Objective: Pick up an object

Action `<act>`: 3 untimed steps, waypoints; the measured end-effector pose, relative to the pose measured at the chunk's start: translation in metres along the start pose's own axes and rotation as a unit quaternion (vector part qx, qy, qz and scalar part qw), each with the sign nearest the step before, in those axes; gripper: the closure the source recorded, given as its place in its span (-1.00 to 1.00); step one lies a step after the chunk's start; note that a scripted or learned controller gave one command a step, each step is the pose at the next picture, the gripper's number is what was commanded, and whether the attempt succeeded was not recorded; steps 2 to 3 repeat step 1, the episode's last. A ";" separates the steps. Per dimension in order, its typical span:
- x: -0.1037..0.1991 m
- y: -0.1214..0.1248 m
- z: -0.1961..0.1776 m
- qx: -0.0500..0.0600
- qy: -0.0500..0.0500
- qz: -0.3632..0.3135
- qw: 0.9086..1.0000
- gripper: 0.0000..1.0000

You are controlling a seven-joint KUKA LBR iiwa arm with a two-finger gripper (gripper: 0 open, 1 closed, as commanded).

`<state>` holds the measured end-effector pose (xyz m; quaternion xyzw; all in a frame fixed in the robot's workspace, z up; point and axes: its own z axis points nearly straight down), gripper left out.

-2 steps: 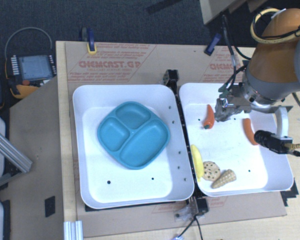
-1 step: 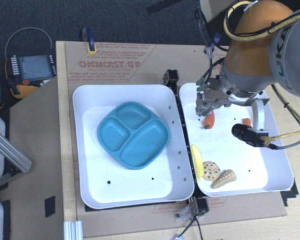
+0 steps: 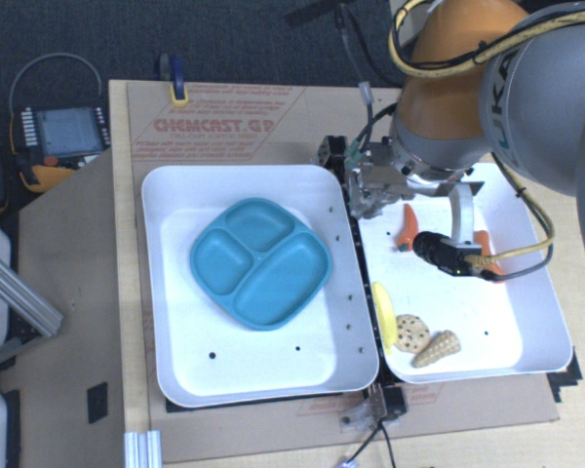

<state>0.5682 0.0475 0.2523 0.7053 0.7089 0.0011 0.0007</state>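
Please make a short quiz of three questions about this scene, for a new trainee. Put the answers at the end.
1. True or false: the blue divided plate lies in the same bin as the ice cream cone.
2. Which item touches the cookie? A) banana B) carrot C) plate
3. Fill in: the gripper is above the ____ bin's top corner beside the divider.

Key: 1 false; 2 A; 3 right

One fixed cam is sitting above the desk (image 3: 127, 261), looking down at a slant from mid-height. It's framing both white bins, left bin (image 3: 166, 291) and right bin (image 3: 526, 330), side by side. My arm (image 3: 468, 76) is coming in from frame right.
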 end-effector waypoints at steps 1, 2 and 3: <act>0.043 0.028 0.000 0.000 0.000 0.000 1.000 1.00; 0.043 0.028 0.000 0.000 0.000 0.000 1.000 1.00; 0.043 0.028 0.000 0.000 0.000 0.000 1.000 1.00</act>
